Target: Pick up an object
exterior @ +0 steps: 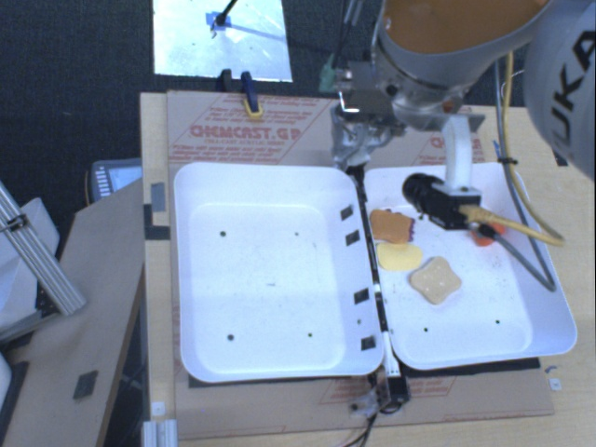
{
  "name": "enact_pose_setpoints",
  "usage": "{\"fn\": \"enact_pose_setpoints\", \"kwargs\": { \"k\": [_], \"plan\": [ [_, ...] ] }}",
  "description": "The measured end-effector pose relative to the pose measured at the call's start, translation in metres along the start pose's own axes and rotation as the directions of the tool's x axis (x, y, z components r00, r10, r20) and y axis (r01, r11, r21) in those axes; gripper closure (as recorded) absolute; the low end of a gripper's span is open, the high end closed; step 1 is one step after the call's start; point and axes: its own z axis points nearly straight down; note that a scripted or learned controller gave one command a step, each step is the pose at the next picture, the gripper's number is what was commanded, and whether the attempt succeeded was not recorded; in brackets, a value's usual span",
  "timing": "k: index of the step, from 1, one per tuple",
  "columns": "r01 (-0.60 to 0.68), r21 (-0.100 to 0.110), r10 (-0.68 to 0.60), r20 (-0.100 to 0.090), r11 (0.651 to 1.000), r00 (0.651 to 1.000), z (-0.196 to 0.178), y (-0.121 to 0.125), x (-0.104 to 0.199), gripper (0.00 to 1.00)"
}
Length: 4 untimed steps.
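Camera view, left to right: the left bin (270,277) sits left of the gripper (357,149). The gripper hangs over the far end of the seam between the bins; whether it is wide or narrow cannot be told, and nothing shows in its grasp. The right bin (521,329) lies right of it. Nearer the camera than the gripper lie an orange piece (391,225), a yellow disc (400,257) and a tan piece (435,280), close together. A red item (483,237) lies further right, partly hidden.
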Motion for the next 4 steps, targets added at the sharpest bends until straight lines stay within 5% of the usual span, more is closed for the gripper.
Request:
{"fn": "enact_pose_setpoints", "kwargs": {
  "k": [1, 2, 3, 4],
  "plan": [
    [0.0, 0.0, 0.0, 0.0, 1.0, 1.0, 0.015, 0.04, 0.058, 1.0],
    [0.003, -0.004, -0.003, -0.006, 1.0, 1.0, -0.066, -0.046, 0.079, 1.0],
    [-0.003, 0.002, 0.003, 0.0, 1.0, 1.0, -0.06, -0.042, 0.077, 0.0],
    [0.002, -0.001, -0.002, -0.002, 1.0, 1.0, -0.072, -0.042, 0.077, 1.0]
  ]
}}
